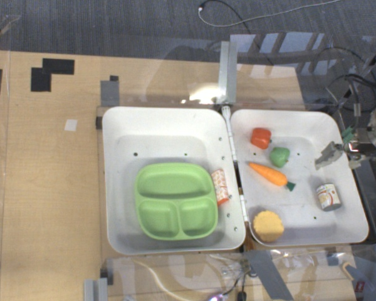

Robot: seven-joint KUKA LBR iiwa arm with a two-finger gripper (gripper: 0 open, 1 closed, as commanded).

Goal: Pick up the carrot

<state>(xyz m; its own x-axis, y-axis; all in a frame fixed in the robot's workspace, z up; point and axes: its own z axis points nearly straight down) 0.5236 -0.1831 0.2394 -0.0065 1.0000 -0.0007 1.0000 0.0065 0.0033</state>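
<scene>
**Two bins, carrot untouched: contents relative to the pincer**

- Pincer (331, 155): seen at the right edge of the right bin (301, 119), reaching in from the right at the arm's tip, low over the bin floor. Nothing is seen between its fingers; whether they are spread or closed cannot be told.
- Carrot (269, 175): orange, green stub pointing toward the pincer, lying well to the pincer's left and slightly nearer the front edge, apart from it. Bare white floor is seen between the two.
- Green pepper (279, 157): left of the pincer, just above the carrot.
- Red pepper (261, 138): further left, toward the back.
- Can (328, 197): just in front of the pincer, on its side; red-and-white label, writing too small to be read.
- Yellow item (268, 226): front left, near the bin's rim.
- Left bin (119, 168): green tray (175, 200) and a small red-and-white packet (220, 186) against the dividing wall; print unreadable.
</scene>
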